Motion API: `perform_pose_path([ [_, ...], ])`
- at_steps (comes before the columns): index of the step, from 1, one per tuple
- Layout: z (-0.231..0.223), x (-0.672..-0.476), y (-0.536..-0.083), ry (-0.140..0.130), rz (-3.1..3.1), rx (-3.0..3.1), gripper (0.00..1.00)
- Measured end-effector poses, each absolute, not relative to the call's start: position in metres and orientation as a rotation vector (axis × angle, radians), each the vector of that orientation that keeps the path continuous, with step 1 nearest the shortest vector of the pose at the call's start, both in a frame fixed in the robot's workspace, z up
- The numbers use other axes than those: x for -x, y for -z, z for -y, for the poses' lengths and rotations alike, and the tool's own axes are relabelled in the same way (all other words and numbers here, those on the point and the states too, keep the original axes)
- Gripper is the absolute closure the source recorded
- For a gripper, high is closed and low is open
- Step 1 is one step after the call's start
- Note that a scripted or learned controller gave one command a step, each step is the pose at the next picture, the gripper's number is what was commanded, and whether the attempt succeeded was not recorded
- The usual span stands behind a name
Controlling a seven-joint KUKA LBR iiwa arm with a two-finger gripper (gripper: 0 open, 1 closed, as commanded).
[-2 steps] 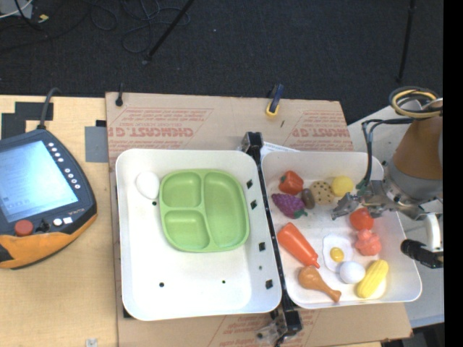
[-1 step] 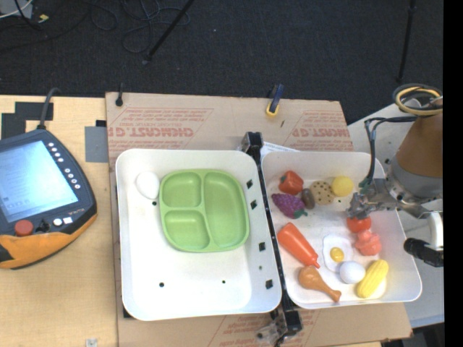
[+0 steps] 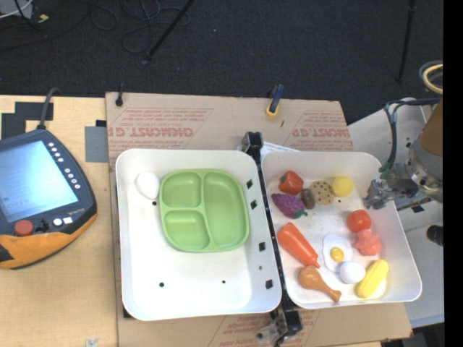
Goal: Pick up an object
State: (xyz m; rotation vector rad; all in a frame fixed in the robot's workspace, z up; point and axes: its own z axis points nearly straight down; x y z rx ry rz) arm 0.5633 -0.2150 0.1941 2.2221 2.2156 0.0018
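Camera view places the gripper [image 3: 381, 191] at the right rim of the right bin [image 3: 405, 295], over the bin's far right corner; nothing is seen between its parts, and whether it is apart or together cannot be told. No object is lifted. All candidates lie in the right bin: carrot [image 3: 297, 243], drumstick [image 3: 318, 281], grapes [image 3: 288, 204], tomato [image 3: 359, 220], corn [image 3: 372, 278], fried egg [image 3: 336, 252]. A white egg [image 3: 147, 185] and a green divided plate [image 3: 203, 210] rest in the left bin [image 3: 188, 295]. Judgement: the pick is not yet made; approach, descent, closing and lift remain.
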Motion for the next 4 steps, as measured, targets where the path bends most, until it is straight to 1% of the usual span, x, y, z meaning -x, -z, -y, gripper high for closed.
perform_pose_path([
  [1, 0.217, -0.563, -0.230, -0.001, -2.219, -2.221, 1.00],
  [2, 0.163, -0.544, -0.220, 0.001, -2.229, -2.222, 1.00],
  [3, 0.123, -0.514, -0.220, 0.003, -2.228, -2.224, 1.00],
  [4, 0.081, -0.502, -0.233, 0.002, -2.228, -2.222, 1.00],
])
